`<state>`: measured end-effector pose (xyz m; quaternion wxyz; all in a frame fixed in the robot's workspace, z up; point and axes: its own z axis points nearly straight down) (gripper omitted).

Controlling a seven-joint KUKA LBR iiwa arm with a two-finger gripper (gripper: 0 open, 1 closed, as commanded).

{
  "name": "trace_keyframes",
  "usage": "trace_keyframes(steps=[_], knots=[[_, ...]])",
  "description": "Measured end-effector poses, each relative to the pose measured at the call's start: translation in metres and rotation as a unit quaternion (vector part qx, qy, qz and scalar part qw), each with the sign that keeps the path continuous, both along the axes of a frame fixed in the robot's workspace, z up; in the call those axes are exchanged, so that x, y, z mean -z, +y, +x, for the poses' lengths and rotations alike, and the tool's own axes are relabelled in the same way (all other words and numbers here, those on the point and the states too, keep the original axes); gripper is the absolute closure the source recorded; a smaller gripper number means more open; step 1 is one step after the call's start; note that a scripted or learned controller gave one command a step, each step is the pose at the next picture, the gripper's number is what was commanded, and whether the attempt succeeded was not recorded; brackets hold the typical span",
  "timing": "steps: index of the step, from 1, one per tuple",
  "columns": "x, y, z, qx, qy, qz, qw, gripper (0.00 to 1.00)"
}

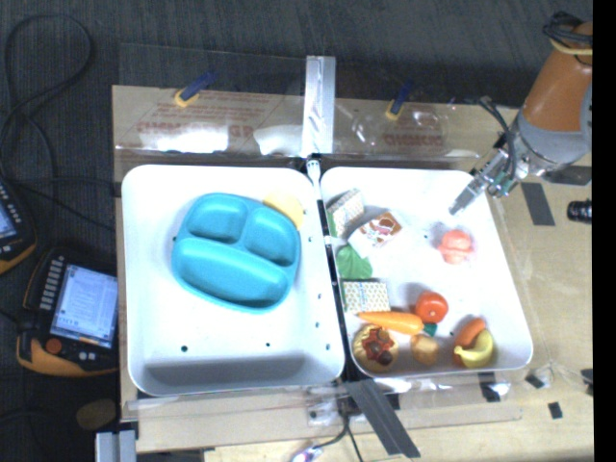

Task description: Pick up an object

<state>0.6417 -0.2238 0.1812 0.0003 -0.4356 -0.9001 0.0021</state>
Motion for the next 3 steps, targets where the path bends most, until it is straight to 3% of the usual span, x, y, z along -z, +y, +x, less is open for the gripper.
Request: trace_keyframes(steps=[1,2,3], knots=[[0.040,0.000,-0.045,0.229,0.001,-0.0002,0.9735,1.00],[-0.014,0.042,-0.016,0.302,0.001,-0.0010,0.9534,1.00],[0.087,0.016,-0.047,0.520,0.001,-0.0011,0.8545,1.00]])
